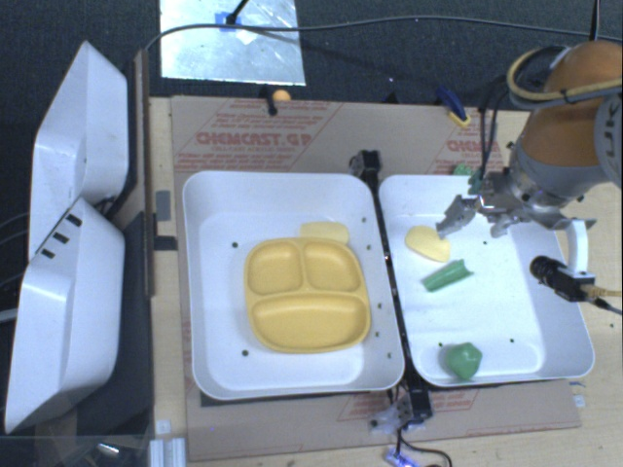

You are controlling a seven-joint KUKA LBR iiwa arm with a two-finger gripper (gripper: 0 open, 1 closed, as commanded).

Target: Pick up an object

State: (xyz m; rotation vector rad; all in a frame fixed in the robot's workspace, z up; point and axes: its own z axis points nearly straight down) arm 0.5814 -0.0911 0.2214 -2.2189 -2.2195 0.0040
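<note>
Cardboard is covering the counter (292, 134) under both bins; your left bin (209, 261) is carrying a yellow divided tray (307, 295). Moving right, a pale yellow piece (428, 244), a green stick (447, 276) and a green lump (463, 360) are lying in the right bin (555, 348). The gripper (479, 216) is hovering beside the yellow piece, fingers spread, gripping nothing. You should be centring over it before descending. Its wrist is hiding the bin's far corner.

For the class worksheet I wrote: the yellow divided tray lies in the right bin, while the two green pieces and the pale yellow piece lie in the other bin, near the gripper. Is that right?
Not quite. The camera view shows the yellow divided tray in the left bin, not the right. The two green pieces and the pale yellow piece lie in the right bin, near the gripper.
</note>
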